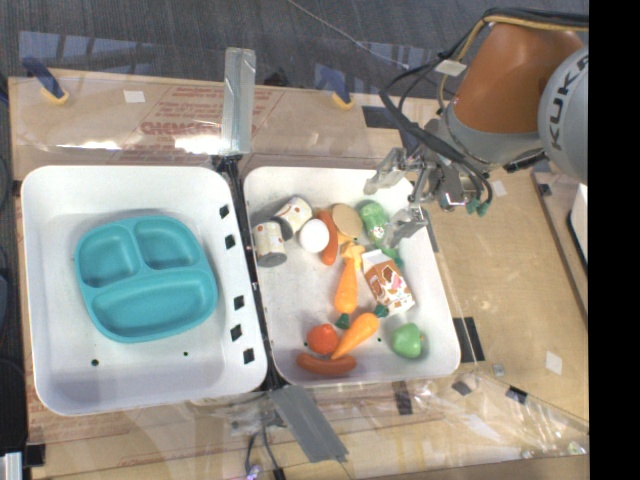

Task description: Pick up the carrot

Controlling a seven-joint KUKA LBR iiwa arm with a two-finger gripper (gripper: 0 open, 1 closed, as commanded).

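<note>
While poised over the right white plastic bin [438, 298], open metal two-finger gripper [402, 200], nothing held; orange tapered toy carrot [347, 280] lying below.

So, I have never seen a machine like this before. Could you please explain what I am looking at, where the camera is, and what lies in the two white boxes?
One camera looks down at a slant on a bench. The grey and orange machine at the right is a robot arm; its gripper, a two-finger claw, hangs over the upper right corner of the right bin and holds nothing. The left bin contains a blue divided plate. The right bin holds toy food: two carrots, a tomato, a sausage, a green fruit, an egg, a small carton and two little cans. It is meant to pick up a carrot, which has not happened yet.
</note>
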